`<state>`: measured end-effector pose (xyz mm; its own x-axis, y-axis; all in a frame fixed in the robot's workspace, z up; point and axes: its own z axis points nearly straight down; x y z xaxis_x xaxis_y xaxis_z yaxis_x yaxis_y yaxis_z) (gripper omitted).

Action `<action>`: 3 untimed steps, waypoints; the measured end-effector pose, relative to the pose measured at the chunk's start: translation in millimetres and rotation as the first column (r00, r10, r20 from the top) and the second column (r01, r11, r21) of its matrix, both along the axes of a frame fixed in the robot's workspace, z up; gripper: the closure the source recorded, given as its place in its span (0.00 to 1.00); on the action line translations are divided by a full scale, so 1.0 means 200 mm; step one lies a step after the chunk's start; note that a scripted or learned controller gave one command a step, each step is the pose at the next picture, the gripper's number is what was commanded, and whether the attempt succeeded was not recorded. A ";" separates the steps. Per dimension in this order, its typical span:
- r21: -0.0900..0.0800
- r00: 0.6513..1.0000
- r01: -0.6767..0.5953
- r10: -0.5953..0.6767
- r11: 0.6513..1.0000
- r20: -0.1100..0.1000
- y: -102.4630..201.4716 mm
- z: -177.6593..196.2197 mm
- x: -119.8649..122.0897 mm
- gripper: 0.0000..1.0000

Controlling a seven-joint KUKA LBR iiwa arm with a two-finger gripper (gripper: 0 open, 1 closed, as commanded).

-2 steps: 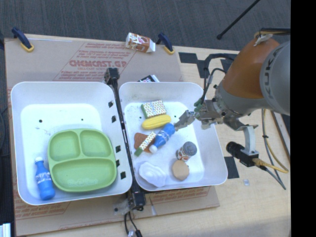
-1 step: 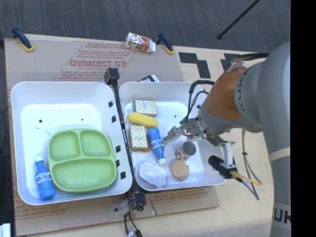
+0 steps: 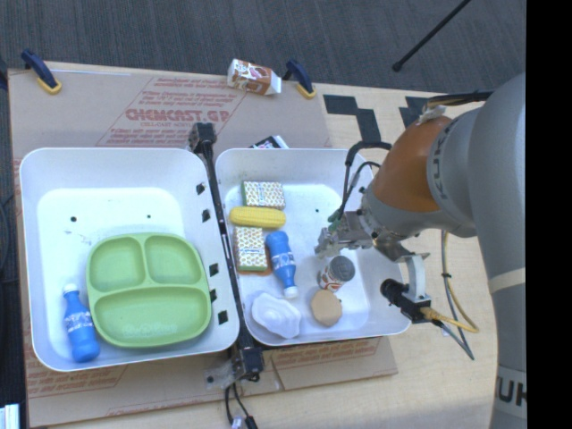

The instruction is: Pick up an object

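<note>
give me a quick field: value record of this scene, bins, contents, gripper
left bin: green divided plate, blue bottle
right bin: two patterned boxes, corn cob, blue bottle, white item, round tan item, small can
gripper: over right bin, just above the can
outside bins: small packet on cardboard

One camera sits fixed above the surface [image 3: 429, 365] and looks down at a slant. It stands far enough back to take in both white bins whole, the left bin [image 3: 36, 239] and the right bin [image 3: 304, 164], side by side across the middle of the picture. Dark floor [image 3: 179, 16] lies along the top, beyond the far edge. The arm [image 3: 465, 177] comes in from the right side, large and close to the lens.
</note>
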<state>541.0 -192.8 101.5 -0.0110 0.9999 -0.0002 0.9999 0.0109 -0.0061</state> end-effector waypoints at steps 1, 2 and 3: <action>-0.001 1.000 0.005 -0.005 1.000 0.009 -0.09 0.63 0.42 1.00; 0.000 1.000 0.005 -0.005 1.000 0.006 -0.09 0.63 0.42 0.00; 0.001 1.000 0.003 -0.003 1.000 0.002 0.07 -0.05 0.32 0.00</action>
<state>604.1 -178.3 91.2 -0.0079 1.0000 0.0009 1.0000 0.0079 -0.0039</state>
